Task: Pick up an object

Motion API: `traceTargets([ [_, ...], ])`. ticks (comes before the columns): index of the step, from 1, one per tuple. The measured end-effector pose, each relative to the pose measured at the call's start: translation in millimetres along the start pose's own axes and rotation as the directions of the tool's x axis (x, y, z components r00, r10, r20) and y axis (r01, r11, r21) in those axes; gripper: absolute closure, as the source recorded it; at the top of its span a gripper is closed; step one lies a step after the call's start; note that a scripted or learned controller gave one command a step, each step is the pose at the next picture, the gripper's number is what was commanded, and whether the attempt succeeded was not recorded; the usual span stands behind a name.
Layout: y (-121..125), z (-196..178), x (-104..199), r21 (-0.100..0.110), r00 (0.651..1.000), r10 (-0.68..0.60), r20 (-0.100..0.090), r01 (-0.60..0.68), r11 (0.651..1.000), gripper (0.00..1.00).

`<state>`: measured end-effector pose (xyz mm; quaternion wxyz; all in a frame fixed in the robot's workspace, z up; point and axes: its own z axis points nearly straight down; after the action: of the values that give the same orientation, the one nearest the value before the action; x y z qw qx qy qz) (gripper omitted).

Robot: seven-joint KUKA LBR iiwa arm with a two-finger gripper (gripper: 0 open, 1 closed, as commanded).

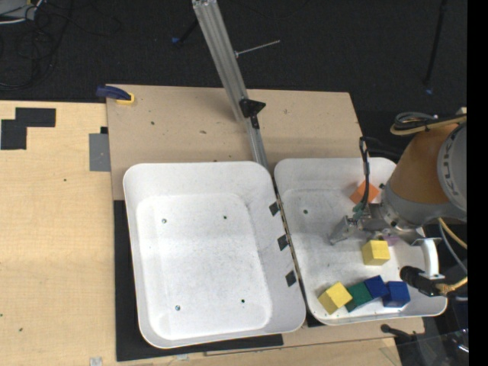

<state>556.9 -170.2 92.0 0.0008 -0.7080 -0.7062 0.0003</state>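
**The robot arm is reaching into the right bin**

The grey arm [435, 181] with its orange band is coming in from the right side of the picture. It is leaning over the right bin [320, 189]. Its gripper [352, 226] is sitting low in the middle of that bin, pointing toward the left. I cannot tell how the gripper is set, because it is small and dark here.

A yellow block [375, 252] is lying just beside the gripper, a little lower and to the right. I cannot tell if it is touching it. An orange thing [361, 192] is peeking out near the arm, above the gripper.

More blocks are sitting along the lower edge of the right bin. Another yellow cube [334, 297] is on the left, a green block [358, 294] is next to it, and two blue blocks [387, 290] are on the right.

The left bin [145, 189] is sitting right beside the right bin. A long metal bar [227, 59] is slanting down from the top of the picture toward the place where the bins are meeting.
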Motion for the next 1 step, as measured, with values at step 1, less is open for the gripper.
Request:
traceTargets([
  [1, -0.4, -10.1, -0.8, 0.0, 1.0, 0.006, -0.001, -0.006, 1.0, 1.0],
])
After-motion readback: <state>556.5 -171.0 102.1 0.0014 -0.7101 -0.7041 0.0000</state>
